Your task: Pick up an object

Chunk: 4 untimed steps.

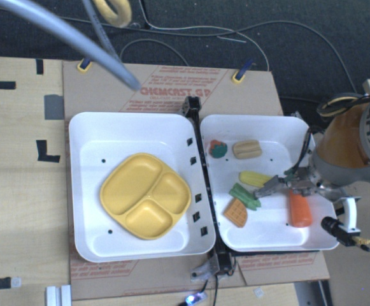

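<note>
Orange carrot [300, 210] in right bin [270, 125], pincer [265, 189] grip unclear, cardboard underlay [172, 85], wooden bench [19, 190].

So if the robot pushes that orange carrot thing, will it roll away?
Probably a little: the orange carrot looks rounded and smooth, so it may roll sideways or slip. It looks like a light plastic toy, likely stiff. The right bin's wall should stop it.

Plate [146, 195] in left bin [83, 171]

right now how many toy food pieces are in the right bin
6, though the arm may hide more: a teal and red piece and a tan bun at the back, a yellow piece, a green piece, a waffle and an orange piece.
</note>
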Each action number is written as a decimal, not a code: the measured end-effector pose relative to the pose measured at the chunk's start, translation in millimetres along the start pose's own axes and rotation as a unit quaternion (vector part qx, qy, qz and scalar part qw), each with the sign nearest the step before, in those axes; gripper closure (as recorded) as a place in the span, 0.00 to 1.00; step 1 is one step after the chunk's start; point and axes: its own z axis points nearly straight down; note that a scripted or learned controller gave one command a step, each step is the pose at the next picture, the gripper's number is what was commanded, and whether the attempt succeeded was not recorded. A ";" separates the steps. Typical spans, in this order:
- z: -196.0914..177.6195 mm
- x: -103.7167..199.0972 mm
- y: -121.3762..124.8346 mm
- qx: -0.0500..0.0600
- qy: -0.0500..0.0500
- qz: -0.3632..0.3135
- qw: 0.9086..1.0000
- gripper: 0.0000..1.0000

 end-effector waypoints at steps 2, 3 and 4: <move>-70.5 2.2 1.6 0.010 0.005 -0.001 1.000 1.00; -110.7 1.9 3.3 0.009 0.005 -0.001 1.000 1.00; -102.7 53.6 18.8 0.011 0.006 -0.003 1.000 1.00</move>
